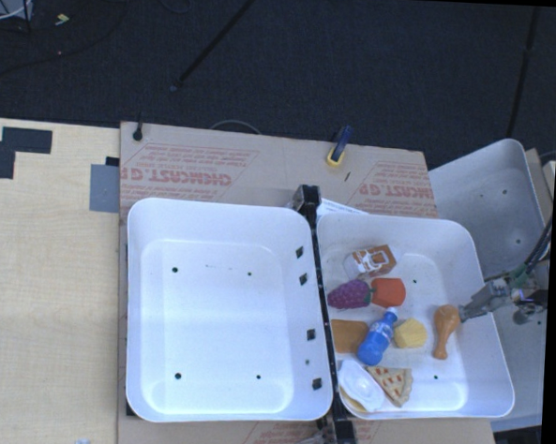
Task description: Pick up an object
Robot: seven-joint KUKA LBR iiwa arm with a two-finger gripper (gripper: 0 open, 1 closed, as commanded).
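The right white bin (464,247) holds several toy foods. A tan drumstick (445,328) lies near its right side. Left of it sit a yellow piece (409,334), a blue bottle (377,338), an orange bread piece (348,336), a red tomato (388,292) and purple grapes (350,293). A small white and brown carton (373,260) is at the back. A waffle wedge (393,384) and a white cup (361,387) lie at the front. My gripper (480,305) hovers at the bin's right rim, just right of the drumstick's top end, with nothing seen in it.
The left white bin (216,306) stands beside the right one, joined by a black divider (312,303). Both rest on cardboard (225,171). A grey metal plate (491,192) rises at the right, and a blue and yellow clamp (339,147) sits at the cardboard's back edge.
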